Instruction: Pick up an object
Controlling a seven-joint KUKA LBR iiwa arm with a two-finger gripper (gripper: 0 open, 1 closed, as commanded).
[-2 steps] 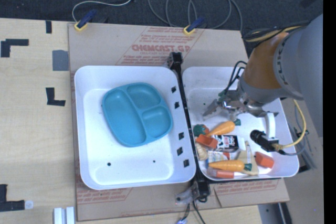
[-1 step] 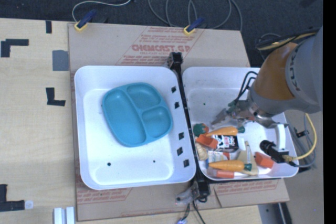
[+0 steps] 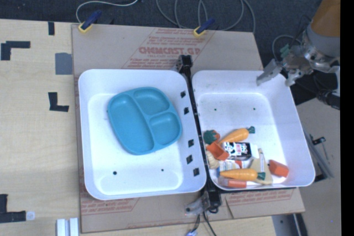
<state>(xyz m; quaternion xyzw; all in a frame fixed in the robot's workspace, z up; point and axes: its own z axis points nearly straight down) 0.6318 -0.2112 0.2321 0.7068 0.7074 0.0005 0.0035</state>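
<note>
Desk (image 3: 33,135): pale wood top with black tape marks, carrying a brown cardboard sheet (image 3: 166,50) with red print. Left bin (image 3: 91,135): shallow, white, holding a blue divided plate (image 3: 145,120) lying flat, slightly toward the far side. Right bin (image 3: 243,88): shallow, white, touching the left bin along a black seam; its far half bare, its near half holding a cluster of small toys. Arm (image 3: 326,14): grey with an orange band, entering from the right, above the far right corner of the right bin. End effector (image 3: 276,72): two fingers spread wide apart, nothing between them, hovering over the far right rim, well apart from the toys. Cables (image 3: 199,0): grey loops on the dark floor beyond the desk. Toy carrot (image 3: 237,135): orange, green tip, at the far edge of the cluster. Second carrot (image 3: 242,174): lying near the front wall. Small black-and-white carton (image 3: 238,149): between the two carrots. Red piece (image 3: 278,168): at the right of the cluster.
</note>
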